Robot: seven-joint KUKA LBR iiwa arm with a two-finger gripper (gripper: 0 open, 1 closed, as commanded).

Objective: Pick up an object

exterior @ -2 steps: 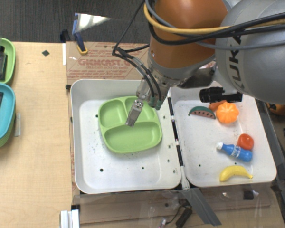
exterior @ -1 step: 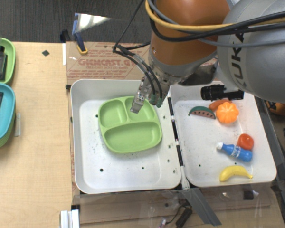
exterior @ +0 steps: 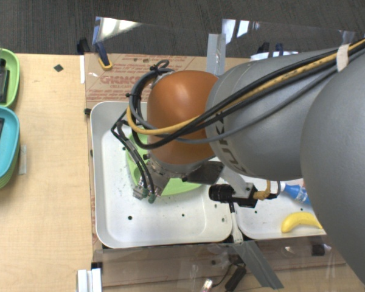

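The grey arm reaches in from the right, and its orange band (exterior: 179, 117) hangs over the left white bin (exterior: 109, 224). The wrist and cables cover the gripper, which points down into that bin. A light green object (exterior: 179, 186) lies in the left bin, mostly hidden under the wrist. In the right bin (exterior: 261, 227) lie a yellow banana (exterior: 301, 222) and a blue-and-white item (exterior: 295, 193), partly under the arm.
A brown cardboard sheet (exterior: 118, 72) lies behind the left bin. At the far left edge of the bench stand a green tray (exterior: 6, 72) and a teal tray (exterior: 3, 142). Bare wood (exterior: 48, 212) lies left of the bins.
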